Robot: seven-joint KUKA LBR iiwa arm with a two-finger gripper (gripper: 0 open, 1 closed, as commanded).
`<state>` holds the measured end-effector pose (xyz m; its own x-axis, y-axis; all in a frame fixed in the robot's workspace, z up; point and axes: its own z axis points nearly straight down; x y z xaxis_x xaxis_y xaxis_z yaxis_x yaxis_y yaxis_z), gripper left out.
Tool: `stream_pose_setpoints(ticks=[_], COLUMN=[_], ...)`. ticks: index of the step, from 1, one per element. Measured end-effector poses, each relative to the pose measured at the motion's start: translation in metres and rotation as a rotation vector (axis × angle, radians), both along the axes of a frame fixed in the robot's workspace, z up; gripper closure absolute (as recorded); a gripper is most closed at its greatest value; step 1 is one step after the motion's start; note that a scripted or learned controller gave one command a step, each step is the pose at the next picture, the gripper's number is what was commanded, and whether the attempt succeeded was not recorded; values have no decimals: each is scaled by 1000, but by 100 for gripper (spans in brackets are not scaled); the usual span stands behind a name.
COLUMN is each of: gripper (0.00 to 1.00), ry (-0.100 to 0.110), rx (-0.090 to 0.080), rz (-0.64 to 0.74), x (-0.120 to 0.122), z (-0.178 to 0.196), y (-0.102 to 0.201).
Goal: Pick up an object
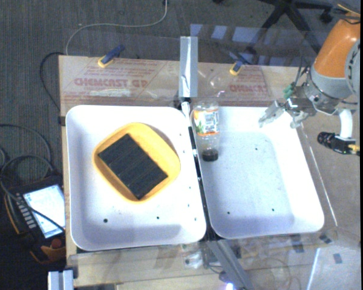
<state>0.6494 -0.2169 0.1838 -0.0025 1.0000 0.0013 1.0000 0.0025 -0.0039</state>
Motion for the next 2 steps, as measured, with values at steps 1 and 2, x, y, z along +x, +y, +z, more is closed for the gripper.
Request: stream_pose_setpoints(ticks=[1, 2], gripper=[0, 0], ry=[-3, -3], rx=[0, -10], rz=[361, 141], x=[-28, 13], z=[-90, 1], y=[58, 119])
